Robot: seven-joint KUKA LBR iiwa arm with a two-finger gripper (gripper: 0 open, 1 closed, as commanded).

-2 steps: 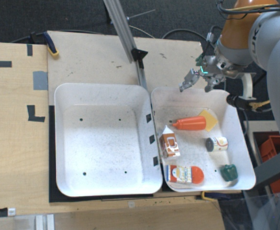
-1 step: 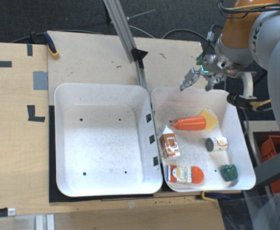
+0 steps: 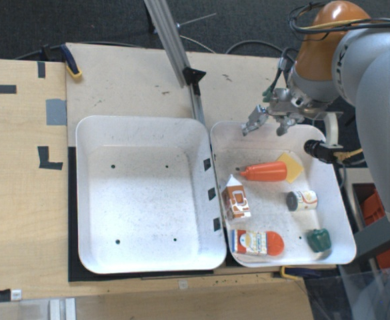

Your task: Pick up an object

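The orange carrot lies in the right bin, below the gripper and apart from it. The gripper's fingers are spread, nothing between them, over the bin's far edge. A yellow piece touches the carrot.

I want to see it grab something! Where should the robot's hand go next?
Probably down and toward the carrot. The end effector hangs open above the far end of the right bin, holding nothing, and the carrot is the closest thing below it, lying flat with bare space on its near side.
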